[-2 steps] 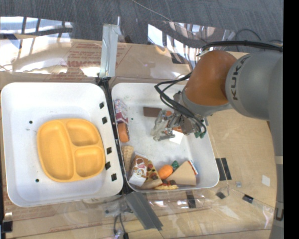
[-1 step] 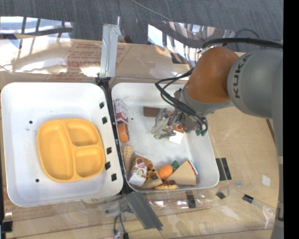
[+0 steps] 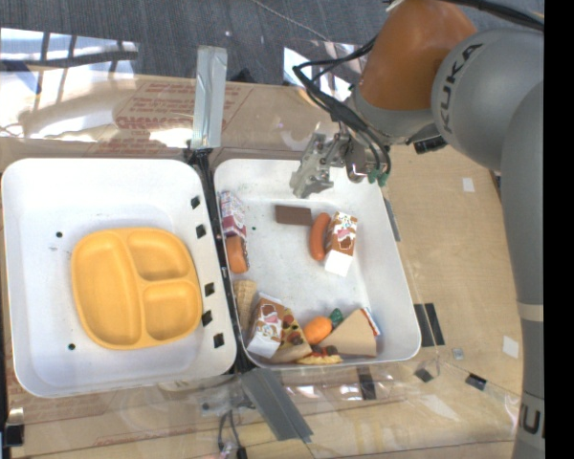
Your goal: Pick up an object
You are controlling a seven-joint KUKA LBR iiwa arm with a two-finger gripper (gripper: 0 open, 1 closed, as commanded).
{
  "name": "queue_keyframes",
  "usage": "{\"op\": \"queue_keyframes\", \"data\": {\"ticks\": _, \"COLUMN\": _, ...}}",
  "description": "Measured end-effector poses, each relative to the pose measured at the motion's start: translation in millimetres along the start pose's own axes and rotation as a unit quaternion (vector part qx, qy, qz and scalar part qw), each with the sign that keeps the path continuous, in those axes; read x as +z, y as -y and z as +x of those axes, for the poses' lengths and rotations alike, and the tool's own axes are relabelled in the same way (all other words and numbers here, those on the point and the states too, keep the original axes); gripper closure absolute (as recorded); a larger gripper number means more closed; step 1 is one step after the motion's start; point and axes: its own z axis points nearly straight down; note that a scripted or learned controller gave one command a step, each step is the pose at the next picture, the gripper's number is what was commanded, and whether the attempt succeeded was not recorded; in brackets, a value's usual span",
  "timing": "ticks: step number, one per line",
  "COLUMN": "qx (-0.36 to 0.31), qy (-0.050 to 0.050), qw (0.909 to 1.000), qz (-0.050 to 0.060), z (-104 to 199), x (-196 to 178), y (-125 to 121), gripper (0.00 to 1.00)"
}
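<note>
Cardboard-covered desk [image 3: 153,113] carries two white bins; left bin [image 3: 38,189] holds a yellow tray [image 3: 134,285]. Over the right bin's [image 3: 392,285] far edge, the end effector [image 3: 311,175] hangs, spread and holding nothing, just beyond a sausage [image 3: 319,236].

Arm [image 3: 497,84]: smooth grey casing, rounded joints, glossy orange band [image 3: 411,51] above the wrist, "KUKA" lettering in dark grey. Black cables [image 3: 330,89] loop alongside. Gripper [image 3: 311,175]: small, silver-grey metal, exposed wiring.
</note>
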Motion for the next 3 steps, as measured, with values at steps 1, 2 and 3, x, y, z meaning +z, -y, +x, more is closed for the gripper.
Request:
{"op": "queue_keyframes", "data": {"ticks": 1, "qx": -0.189, "qy": -0.002, "qw": 0.9821, "qz": -0.001, "z": 16.3, "x": 92.9, "y": 72.3, "gripper": 1.00}}
{"op": "queue_keyframes", "data": {"ticks": 2, "qx": -0.189, "qy": -0.003, "qw": 0.9820, "qz": -0.001, "z": 16.5, "x": 93.4, "y": 72.0, "gripper": 0.00}}
{"op": "queue_keyframes", "data": {"ticks": 3, "qx": -0.126, "qy": -0.003, "qw": 0.9920, "qz": -0.001, "z": 82.3, "x": 108.1, "y": 68.9, "gripper": 0.00}}
